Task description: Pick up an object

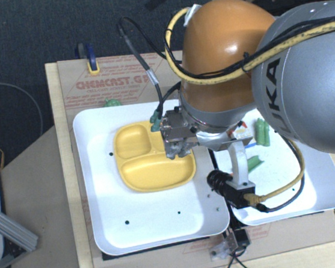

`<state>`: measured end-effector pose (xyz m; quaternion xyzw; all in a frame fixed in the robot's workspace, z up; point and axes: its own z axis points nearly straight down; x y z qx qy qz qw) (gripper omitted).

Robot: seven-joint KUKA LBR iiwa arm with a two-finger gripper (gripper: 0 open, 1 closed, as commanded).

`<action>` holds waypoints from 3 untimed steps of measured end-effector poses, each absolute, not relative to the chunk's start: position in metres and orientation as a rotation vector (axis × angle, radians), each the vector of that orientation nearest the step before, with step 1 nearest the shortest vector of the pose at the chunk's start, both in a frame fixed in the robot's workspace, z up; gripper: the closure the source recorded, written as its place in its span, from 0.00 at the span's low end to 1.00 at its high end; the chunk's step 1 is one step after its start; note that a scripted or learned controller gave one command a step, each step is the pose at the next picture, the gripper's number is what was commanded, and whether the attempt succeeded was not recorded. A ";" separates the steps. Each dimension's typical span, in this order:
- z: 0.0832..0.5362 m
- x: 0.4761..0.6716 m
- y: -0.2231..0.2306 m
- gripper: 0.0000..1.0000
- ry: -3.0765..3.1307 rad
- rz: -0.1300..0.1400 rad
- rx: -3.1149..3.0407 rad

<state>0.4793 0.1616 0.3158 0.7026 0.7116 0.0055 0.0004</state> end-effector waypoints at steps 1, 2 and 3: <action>0.197 0.477 0.117 1.00 2.220 -0.021 2.232; 0.245 0.509 0.222 1.00 2.233 0.014 2.209; 0.428 0.494 0.170 1.00 2.214 0.027 2.217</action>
